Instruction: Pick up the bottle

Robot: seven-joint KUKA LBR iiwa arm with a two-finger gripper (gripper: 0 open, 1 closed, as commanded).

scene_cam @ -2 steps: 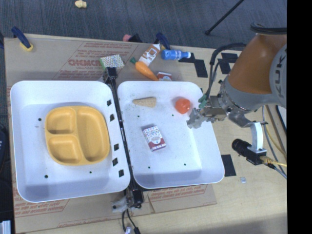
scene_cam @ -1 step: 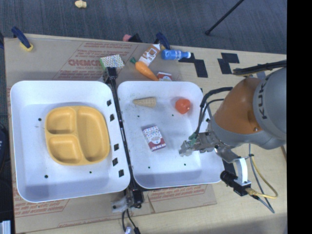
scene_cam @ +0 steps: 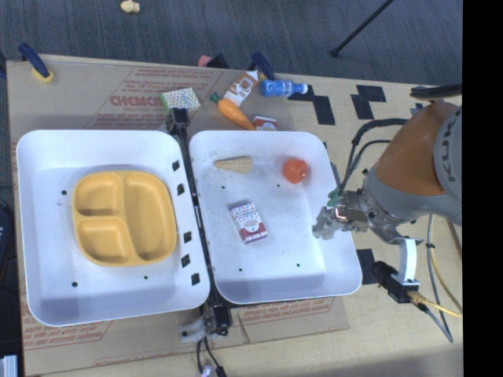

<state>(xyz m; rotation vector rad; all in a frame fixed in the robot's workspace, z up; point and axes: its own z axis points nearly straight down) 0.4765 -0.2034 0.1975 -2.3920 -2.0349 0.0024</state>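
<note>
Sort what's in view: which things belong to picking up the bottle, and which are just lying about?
Belongs to the job:
bottle, lying on the bench behind the bins
gripper, at the right bin's edge

Just lying about:
yellow tray
red ball
small carton
carrot

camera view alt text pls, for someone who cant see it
A grey and orange robot arm's pincer hovers at the right edge of the right white bin, which holds a small red carton, a red ball and a tan wedge. The left bin holds a yellow divided tray; a blue bottle lies on the bench beyond the bins.
</note>
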